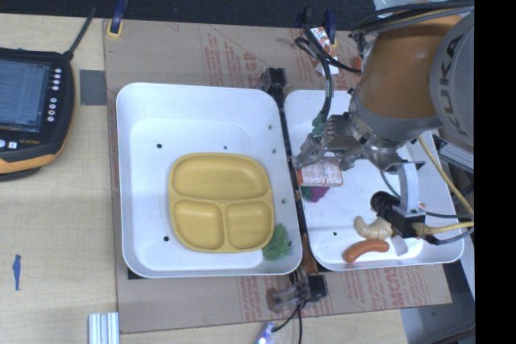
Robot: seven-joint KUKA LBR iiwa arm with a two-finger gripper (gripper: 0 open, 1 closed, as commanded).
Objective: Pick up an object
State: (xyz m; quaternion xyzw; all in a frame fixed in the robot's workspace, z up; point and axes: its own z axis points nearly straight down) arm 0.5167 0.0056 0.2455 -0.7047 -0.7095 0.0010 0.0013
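Observation:
My gripper (316,155) hangs low over the left part of the right bin (435,254), close to the wall between the two bins. Right beneath it lies a small white and pink packet (322,174), with a purple item (316,193) just in front of it. Whether the gripper touches the packet is unclear. An orange sausage (364,250) and a beige piece (372,228) lie near the right bin's front edge. A green item (278,243) rests in the left bin's front right corner.
A yellow divided plate (222,201) lies in the middle of the left bin (141,113). A black part with cables (389,210) reaches over the right bin. A tablet-like pendant (28,109) sits at the bench's left. The grey and orange arm (403,76) covers the right bin's back.

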